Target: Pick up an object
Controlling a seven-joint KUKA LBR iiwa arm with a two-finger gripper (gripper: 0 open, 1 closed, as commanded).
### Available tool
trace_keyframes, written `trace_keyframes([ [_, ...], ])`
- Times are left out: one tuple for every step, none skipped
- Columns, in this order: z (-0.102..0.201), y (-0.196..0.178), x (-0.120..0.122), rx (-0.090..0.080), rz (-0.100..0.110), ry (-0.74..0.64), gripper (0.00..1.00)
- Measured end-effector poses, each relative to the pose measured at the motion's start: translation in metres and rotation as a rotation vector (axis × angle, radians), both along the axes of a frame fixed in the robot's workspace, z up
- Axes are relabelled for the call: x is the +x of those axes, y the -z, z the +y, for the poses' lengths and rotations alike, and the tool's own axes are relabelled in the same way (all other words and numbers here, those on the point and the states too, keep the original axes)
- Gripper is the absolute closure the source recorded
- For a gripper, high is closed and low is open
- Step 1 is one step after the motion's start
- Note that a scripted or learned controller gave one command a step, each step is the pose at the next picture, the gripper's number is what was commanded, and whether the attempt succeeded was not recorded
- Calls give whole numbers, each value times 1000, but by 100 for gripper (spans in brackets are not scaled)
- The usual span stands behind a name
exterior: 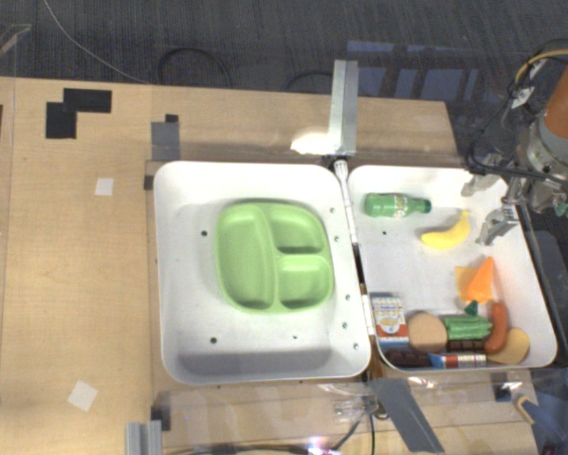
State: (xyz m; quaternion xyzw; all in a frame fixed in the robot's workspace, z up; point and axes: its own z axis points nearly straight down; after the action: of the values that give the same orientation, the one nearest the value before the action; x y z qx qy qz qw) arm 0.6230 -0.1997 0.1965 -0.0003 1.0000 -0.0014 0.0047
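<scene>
Jaws (pixel 500 218) hang apart and empty over the right bin's (pixel 407 254) far right edge, so I'd go straight for the banana (pixel 447 236), it's got clear space around it.

Bright even overhead light, glare patch on the bench (pixel 307 142) behind the bins — soft shadows, slightly grainy focus
</scene>
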Motion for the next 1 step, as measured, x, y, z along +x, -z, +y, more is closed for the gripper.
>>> trace_keyframes([
  [-5, 102, -25, 3, 7, -138, 0],
])
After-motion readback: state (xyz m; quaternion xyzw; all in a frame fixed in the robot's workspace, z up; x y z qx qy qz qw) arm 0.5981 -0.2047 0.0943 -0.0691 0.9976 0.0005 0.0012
